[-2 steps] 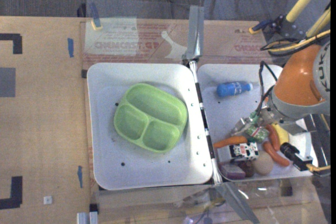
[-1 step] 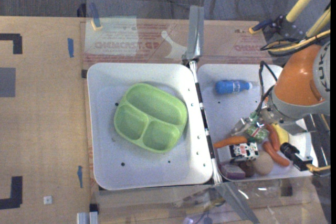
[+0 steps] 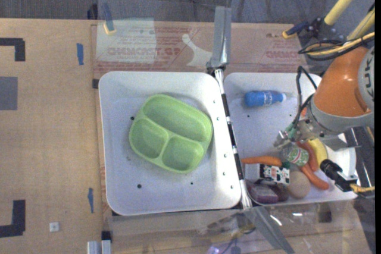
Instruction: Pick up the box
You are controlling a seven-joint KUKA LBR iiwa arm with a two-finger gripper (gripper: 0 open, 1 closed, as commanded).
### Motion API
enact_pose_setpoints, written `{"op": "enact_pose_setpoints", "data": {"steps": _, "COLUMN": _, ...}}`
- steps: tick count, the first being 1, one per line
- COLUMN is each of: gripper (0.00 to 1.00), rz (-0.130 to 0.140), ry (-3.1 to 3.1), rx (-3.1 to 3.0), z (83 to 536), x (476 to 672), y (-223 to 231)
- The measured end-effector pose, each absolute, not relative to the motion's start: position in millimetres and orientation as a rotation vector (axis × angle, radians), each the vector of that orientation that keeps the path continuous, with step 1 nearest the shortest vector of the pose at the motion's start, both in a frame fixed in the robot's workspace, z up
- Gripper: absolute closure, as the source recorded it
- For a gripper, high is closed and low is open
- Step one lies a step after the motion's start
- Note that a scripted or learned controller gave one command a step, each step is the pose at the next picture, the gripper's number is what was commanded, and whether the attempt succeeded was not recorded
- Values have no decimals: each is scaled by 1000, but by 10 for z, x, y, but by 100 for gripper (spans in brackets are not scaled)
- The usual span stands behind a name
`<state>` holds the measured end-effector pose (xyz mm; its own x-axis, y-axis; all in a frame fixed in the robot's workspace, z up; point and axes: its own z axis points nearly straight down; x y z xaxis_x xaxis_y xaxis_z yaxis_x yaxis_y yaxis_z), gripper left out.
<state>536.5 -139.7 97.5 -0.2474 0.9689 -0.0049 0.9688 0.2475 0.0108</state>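
White right bin (image 3: 262, 122): box (image 3: 274, 173) with black-and-white print, lettering too small to read, near front wall beside carrot (image 3: 262, 160) | claw (image 3: 292, 135) above green can (image 3: 296, 156), finger state indiscernible | green tray (image 3: 171, 133) in left bin (image 3: 113, 128).

two white bins (image 3: 113, 146), one green divided plate (image 3: 171, 133), one blue bottle (image 3: 262, 98), one box (image 3: 274, 173)

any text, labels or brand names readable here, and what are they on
No text here can be read with confidence.
Cardboard behind the bins: faint reddish lettering, reversed and washed out, not legible.
Box in the right bin: black and white print, too small to read.
Blue bottle: no legible label.
Round green item below the hand: pattern blurred, no readable words.
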Motion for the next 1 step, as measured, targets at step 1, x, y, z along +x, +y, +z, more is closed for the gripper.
{"op": "enact_pose_setpoints", "data": {"steps": 1, "gripper": 100, "rz": -1, "ry": 2251, "rx": 2189, "z": 2544, "x": 5268, "y": -1128}}
